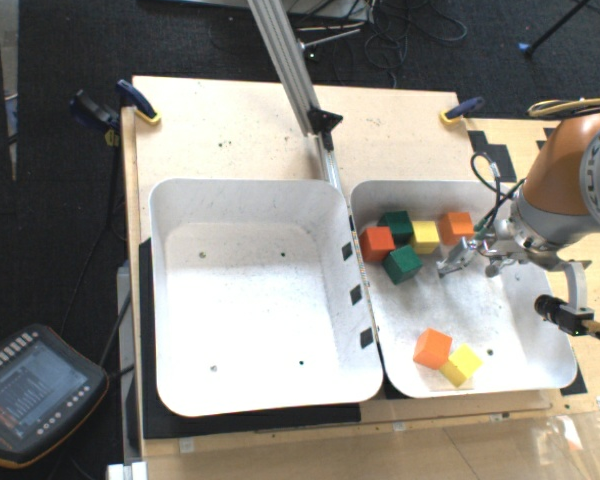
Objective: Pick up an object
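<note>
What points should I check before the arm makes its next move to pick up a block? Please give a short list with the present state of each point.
1. Blocks are within the right bin: ok, all seven lie inside it.
2. Gripper is over the right bin, near the upper cluster: ok.
3. A block is between the fingers: not ok, none visible there; the nearest orange block lies just beside it.
4. Target stands apart from its neighbours: not ok, that block touches the yellow block.
5. Easier targets exist: ok, the lower orange block and lower yellow block sit away from the cluster.
6. Finger opening: cannot tell.
</note>
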### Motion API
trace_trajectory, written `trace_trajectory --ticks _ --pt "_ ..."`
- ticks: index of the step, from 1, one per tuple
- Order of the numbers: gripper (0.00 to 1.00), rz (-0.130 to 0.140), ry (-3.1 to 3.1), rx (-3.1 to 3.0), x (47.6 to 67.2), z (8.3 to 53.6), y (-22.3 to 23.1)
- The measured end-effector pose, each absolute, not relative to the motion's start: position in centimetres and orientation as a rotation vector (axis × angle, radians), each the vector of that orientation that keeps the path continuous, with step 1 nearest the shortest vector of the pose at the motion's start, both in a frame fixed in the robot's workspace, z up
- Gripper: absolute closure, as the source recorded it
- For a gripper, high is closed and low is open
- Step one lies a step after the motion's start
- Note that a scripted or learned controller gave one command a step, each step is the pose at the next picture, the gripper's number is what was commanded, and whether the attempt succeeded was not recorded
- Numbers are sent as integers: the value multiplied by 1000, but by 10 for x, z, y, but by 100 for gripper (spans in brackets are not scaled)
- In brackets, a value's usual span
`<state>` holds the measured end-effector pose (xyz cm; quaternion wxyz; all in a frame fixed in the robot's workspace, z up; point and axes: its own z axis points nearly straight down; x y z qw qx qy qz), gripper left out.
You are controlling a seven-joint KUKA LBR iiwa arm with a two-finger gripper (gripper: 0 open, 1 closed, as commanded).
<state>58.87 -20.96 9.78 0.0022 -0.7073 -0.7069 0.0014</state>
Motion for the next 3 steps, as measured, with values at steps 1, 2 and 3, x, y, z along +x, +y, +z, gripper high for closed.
trace_trajectory --ticks 1,2,3 --pt "100 -1 -2223 -2223 591 112 -210" --pt "100 -6 -2231 -2223 601 172 -210" --pt "100 -6 -2231 -2224 604 236 -211"
